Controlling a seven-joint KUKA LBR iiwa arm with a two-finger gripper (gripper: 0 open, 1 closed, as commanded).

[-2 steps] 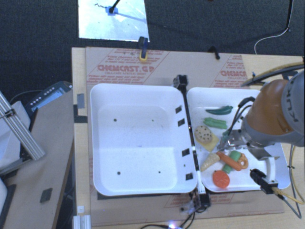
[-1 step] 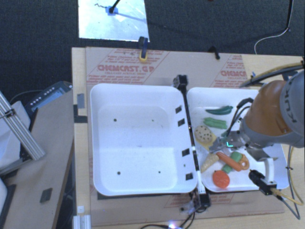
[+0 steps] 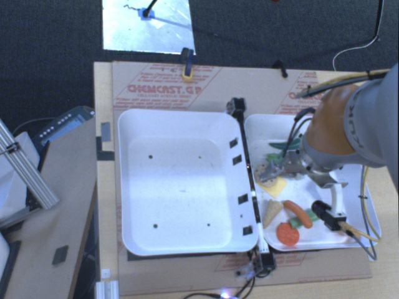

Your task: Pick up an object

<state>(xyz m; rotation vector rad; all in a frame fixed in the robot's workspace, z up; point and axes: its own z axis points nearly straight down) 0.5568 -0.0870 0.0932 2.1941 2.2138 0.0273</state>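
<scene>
Over the right bin (image 3: 265, 129), close to its left wall, the gripper (image 3: 269, 174) hangs low at the end of the grey arm (image 3: 368, 126). The arm reaches in from the right, with its orange band (image 3: 330, 123) above the wrist. Whether the gripper stands apart or together cannot be told from this slant.

A flat yellow piece (image 3: 277, 186) lies just in front of the gripper's tip, touching it or very nearly so; I cannot tell which. A green piece (image 3: 274, 158) sits just behind the gripper, toward the far wall, and is partly hidden by it.

Nearer the front of the same bin lie three more things, all apart from the gripper:
- a pale cone-shaped piece (image 3: 272, 212)
- an orange-red carrot-like piece (image 3: 298, 213) just beside the cone
- a red round piece (image 3: 287, 234) close to the front rim

The left bin (image 3: 181, 185) stands alongside, and the two rims meet.
</scene>
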